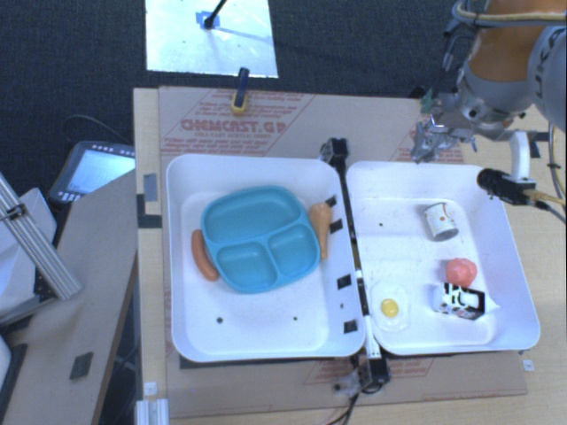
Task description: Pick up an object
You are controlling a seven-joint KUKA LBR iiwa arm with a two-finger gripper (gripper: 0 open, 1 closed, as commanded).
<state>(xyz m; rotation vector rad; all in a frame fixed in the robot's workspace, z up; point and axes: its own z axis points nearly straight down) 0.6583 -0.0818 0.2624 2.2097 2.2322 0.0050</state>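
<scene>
Gripper (431,142) hangs above right white bin's (514,264) back edge; can't tell if open/closed. Go down straight over small white cup (439,220), then squeeze.

Floor: dark carpet (372,25) is spreading behind the bench.
Bench: a pale wooden top (532,388) is lying under a brown cardboard sheet (266,118) with red lettering.
Far side: a shiny metal plate (208,29) is catching the light.
Left edge: a grey tablet-like screen (89,173) is sitting beside an aluminium rail (35,246).
</scene>
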